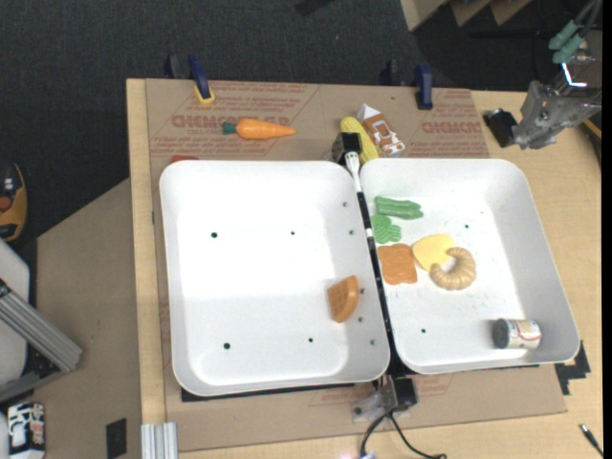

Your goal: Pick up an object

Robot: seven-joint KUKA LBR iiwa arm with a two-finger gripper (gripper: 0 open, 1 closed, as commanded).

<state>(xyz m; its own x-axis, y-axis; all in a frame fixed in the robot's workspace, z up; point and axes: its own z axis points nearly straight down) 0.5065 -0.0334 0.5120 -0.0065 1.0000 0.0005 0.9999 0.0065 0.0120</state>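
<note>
Gripper (553, 115) up by far corner, outside bins; grip too blurry to tell. Down-left of it, in right bin (535, 218): green toy (394, 216), croissant (454, 268), can (516, 334). Farther left, orange block (343, 297) in left bin (191, 218).

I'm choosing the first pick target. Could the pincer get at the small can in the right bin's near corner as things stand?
Probably yes. The can lies on its side with open bin floor around it, apart from the croissant. But it sits near the right bin wall, which could crowd a finger.
</note>
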